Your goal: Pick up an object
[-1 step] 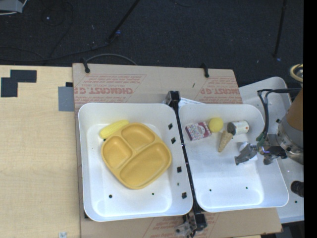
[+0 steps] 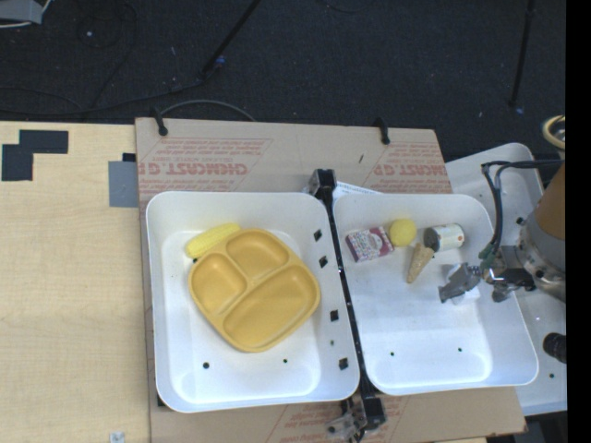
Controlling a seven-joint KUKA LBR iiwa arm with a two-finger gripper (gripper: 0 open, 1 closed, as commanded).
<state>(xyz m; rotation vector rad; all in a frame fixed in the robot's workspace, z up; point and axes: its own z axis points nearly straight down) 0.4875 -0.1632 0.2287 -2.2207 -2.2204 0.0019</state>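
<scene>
Grey end effector (image 2: 459,282) sits at the right side of the right shallow white bin (image 2: 434,358); whether it is wide or narrow cannot be told. From the left: the left shallow white bin (image 2: 185,377) holds a yellow plastic banana (image 2: 211,238) touching a yellow divided plate (image 2: 255,288). The right bin holds a red-and-white packet (image 2: 369,244), a yellow ball (image 2: 402,232), a tan cone (image 2: 418,263) and a white cylinder (image 2: 446,238), all at its far end.

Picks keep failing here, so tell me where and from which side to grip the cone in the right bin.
Grip the cone across its middle, coming straight down from above. It lies flat, wide end toward the yellow ball, narrow tip pointing to the bin's near side. Close the fingers across its short width; the taper would probably slip if pinched near the tip.
</scene>
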